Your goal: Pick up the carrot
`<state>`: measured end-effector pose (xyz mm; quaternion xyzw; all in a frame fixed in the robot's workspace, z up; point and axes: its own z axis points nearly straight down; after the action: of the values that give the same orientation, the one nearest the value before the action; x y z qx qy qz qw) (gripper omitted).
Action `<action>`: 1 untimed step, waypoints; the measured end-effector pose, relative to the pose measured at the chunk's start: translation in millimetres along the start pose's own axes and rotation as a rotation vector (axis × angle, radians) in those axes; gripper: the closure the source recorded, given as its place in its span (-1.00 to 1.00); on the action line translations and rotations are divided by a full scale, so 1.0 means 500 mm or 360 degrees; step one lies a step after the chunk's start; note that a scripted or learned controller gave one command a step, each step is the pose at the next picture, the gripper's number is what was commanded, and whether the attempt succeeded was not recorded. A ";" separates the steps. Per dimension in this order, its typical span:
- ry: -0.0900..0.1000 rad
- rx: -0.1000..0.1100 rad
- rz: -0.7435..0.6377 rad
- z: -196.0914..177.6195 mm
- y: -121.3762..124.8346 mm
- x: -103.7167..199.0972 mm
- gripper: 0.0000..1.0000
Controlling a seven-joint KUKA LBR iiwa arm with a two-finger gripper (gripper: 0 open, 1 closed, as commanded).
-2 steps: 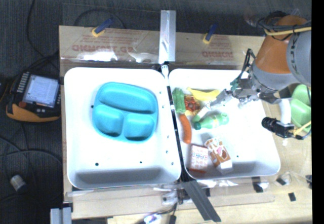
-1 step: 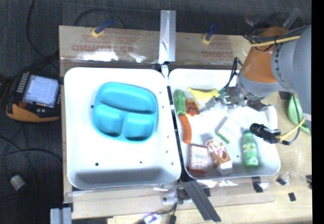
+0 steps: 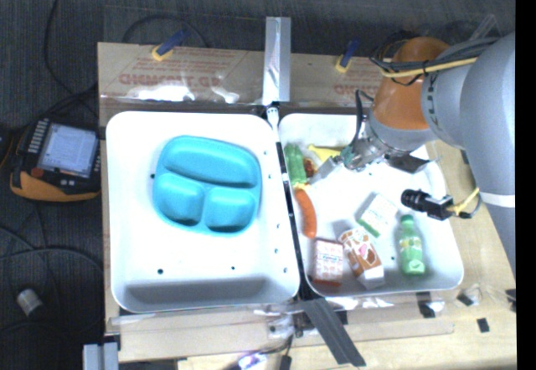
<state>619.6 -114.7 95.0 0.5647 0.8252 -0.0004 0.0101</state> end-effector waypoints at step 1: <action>0.0026 0.0017 -0.0096 -0.259 -0.034 0.003 -1.00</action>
<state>600.9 -117.8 224.2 0.5397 0.8419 -0.0006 0.0003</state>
